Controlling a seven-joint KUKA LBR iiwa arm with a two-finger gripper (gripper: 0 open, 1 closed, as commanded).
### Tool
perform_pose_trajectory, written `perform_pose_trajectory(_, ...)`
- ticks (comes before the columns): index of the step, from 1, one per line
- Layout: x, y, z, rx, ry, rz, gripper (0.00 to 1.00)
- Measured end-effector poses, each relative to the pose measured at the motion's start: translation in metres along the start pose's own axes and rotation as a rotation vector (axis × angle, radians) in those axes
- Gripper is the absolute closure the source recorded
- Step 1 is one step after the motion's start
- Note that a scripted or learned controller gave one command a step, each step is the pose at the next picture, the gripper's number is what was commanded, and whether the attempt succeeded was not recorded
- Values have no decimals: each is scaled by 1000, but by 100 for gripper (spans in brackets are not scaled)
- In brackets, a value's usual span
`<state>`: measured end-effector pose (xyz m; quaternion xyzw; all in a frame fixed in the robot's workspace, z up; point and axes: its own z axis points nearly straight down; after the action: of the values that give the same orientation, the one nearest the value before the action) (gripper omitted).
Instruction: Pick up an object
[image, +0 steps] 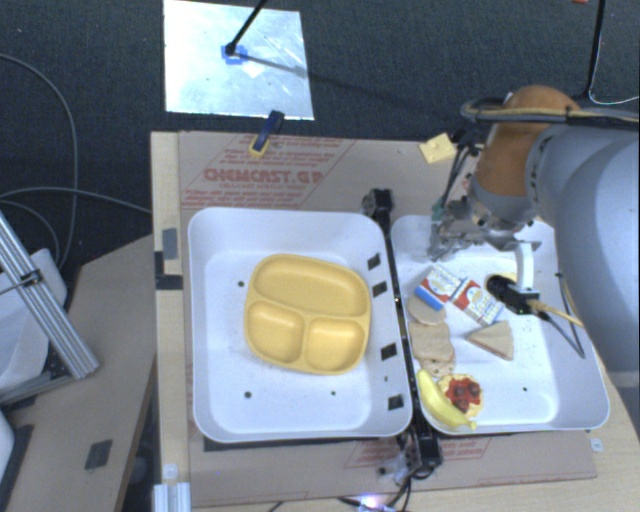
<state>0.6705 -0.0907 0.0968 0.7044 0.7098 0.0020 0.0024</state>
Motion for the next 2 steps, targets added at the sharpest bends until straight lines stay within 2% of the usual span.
perform_pose_trajectory(1, 0, 0, 0, 0, -1, -1, 0)
perform_pose_trajectory(2, 6, -34, 12, 8, 1, 7, 0)
